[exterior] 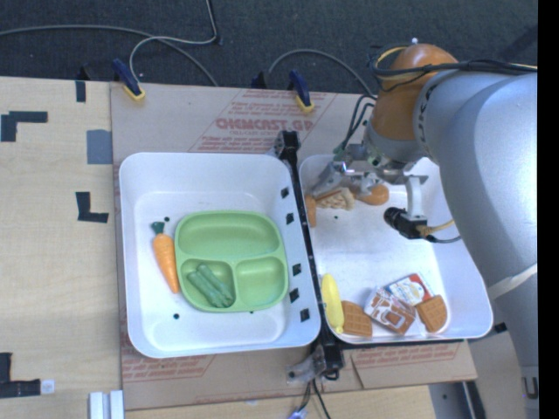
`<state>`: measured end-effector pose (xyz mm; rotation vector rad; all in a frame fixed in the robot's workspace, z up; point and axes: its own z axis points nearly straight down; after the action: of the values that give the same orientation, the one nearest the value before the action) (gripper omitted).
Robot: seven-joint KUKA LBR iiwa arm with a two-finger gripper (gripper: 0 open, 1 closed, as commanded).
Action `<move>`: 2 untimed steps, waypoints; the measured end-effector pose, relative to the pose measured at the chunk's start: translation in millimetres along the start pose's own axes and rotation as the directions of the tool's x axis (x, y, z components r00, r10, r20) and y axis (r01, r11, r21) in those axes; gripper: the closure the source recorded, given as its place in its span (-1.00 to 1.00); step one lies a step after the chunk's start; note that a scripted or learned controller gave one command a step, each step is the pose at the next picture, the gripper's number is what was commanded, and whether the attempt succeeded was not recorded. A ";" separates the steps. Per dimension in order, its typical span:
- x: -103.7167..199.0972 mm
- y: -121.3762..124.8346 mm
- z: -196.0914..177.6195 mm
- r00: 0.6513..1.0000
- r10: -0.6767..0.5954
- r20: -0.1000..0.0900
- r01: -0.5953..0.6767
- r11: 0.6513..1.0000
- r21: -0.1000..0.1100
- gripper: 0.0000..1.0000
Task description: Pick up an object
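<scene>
Sitting at the far left of the counter [52,234], the left bin [140,321] is holding one carrot [165,260] just beside one green divided plate [234,260], and one cluster of green beans [210,286] is lying in the plate's lower-left compartment. Moving right, the right bin [384,251] is carrying one yellow banana-like piece [331,299] against its left wall, then three brownish bread-like pieces and one printed packet [397,302] along its near edge. At the bin's far end, the pincer [341,182] is pointing down over a pale pastry-like item [334,201], touching or nearly touching it; whether it is gripping anything is too blurred to tell. Reaching in from the right, the grey arm [489,164] is bending downward, its orange band [410,85] uppermost and its bulk cut off by the frame.
</scene>
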<state>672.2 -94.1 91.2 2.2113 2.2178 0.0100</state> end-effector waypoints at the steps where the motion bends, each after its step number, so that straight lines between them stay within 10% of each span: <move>1: -1.5 0.0 0.3 1.000 -0.001 -0.001 0.001 1.000 0.000 -1.00; 2: -0.6 0.0 0.1 1.000 0.000 -0.001 0.000 1.000 0.000 -1.00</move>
<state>672.2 -94.7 91.1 2.2112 2.2181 0.0108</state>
